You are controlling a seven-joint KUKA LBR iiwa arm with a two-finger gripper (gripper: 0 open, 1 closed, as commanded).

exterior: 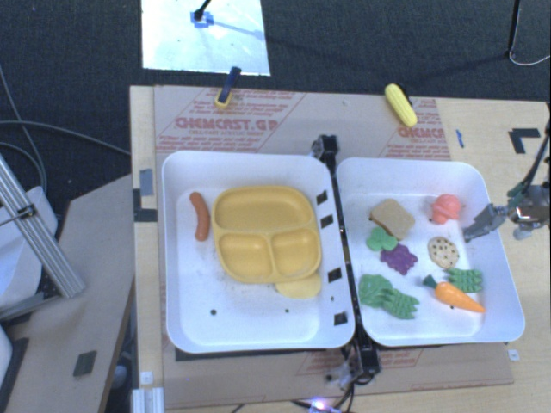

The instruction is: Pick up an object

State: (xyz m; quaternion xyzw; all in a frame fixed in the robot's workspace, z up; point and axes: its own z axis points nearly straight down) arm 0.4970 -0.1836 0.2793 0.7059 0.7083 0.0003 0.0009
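Over at the right bin, the gripper poked in across the right wall, mostly cut off by the frame edge, so honestly I couldn't tell what state it was in. Nothing was visibly held. Closest to it sat the pink toy, with the cookie just below that. Further in were the bread slice, a green leafy bit touching the purple grapes, the carrot with a small green piece above it, and a bigger green veggie.

Left bin had the yellow divided tray, a sausage beside it, and something pale yellow half hidden under the tray's lower edge. Outside the bins, a corn cob and a blue and yellow thing too small to make out lay on the cardboard.
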